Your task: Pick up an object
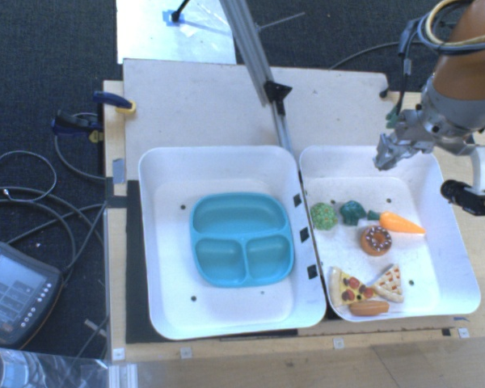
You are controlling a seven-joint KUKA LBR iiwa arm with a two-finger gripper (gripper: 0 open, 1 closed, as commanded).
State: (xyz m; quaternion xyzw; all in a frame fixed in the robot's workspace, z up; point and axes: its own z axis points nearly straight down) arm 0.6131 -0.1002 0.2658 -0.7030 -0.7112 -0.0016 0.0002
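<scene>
Carrot looked light and rigid, best pinched across its thick end, while gripper hovered, finger state unclear.

Over on the left bin, a blue divided tray sits flat in the middle. A grey pole slants across the board. A handheld pendant lies beside looping cables.

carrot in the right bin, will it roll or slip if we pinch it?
The carrot looks like smooth moulded plastic, so probably stiff and light. Its round tapered body may roll if nudged, and may squirt toward the thin tip if pinched there.
</scene>
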